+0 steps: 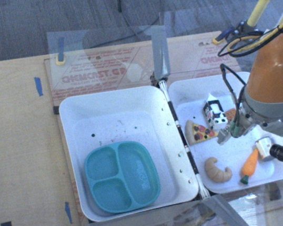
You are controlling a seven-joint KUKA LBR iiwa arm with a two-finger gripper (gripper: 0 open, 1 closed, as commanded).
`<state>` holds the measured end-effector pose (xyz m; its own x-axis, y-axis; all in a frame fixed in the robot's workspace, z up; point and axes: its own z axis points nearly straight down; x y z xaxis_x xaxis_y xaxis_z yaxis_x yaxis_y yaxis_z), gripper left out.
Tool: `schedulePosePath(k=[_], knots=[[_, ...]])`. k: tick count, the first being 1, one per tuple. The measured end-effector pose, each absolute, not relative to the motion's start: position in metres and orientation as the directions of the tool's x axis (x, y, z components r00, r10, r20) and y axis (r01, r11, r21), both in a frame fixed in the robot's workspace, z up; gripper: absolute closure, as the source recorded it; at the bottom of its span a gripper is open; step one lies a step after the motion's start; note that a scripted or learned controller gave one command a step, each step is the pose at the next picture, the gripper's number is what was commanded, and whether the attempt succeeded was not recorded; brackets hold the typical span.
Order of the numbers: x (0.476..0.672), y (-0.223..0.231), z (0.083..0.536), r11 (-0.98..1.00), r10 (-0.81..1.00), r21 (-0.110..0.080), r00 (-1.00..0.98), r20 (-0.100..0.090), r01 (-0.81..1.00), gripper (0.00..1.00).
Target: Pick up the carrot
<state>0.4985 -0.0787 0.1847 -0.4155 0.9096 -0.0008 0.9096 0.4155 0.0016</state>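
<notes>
Near right bin's front, carrot slanted, green end nearest.

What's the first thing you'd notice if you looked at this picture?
Probably the big orange-and-grey robot arm reaching in from the right over the right bin, where toy food lies: a pizza slice, a croissant and a carrot. Next, the teal divided plate in the left bin.

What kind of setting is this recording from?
Probably a robotics lab bench rather than a kitchen: a grey-and-orange arm reaches over two white bins, toy food such as a carrot and croissant lies inside, and tape marks dot the wooden board.
</notes>
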Motion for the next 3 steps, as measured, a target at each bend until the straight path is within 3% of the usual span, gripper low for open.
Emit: schedulePosePath(k=[1,2,3], knots=[[0.482,-0.068,0.19,-0.223,0.975,-0.001,0.223,-0.001,0.975,1.0],[0.479,-0.103,0.092,-0.547,0.837,-0.002,0.547,0.0,0.837,1.0],[0.479,-0.041,0.184,-0.694,0.72,-0.003,0.694,-0.002,0.72,1.0]])
